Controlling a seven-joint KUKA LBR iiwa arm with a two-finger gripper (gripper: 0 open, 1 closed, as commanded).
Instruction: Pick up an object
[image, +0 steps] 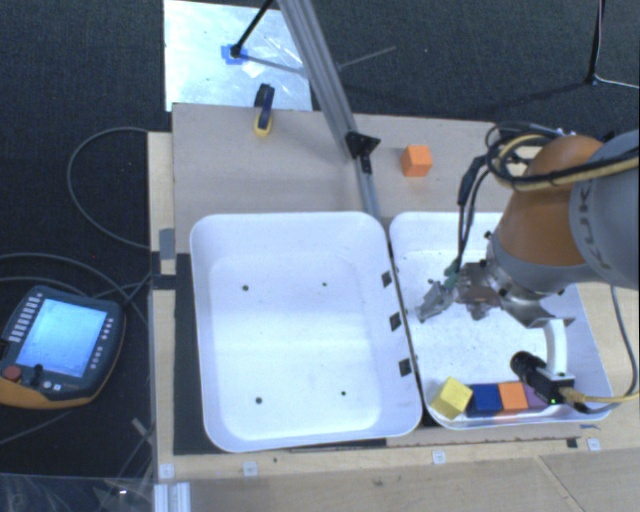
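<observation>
Gripper (432, 300) hangs over right bin (420, 245), near its left wall, about mid-length. Cannot tell gripper state; tip small and blurred. Nothing visibly held. Arm (560, 215) enters from right, orange band above wrist. Yellow block (451, 397), blue block (487, 399), orange block (513, 396) sit in row along right bin's near edge, apart from gripper. Left bin (290, 330) beside it. Orange cube (417, 160) on bench beyond bins. Control pad (57, 343) far left.
</observation>
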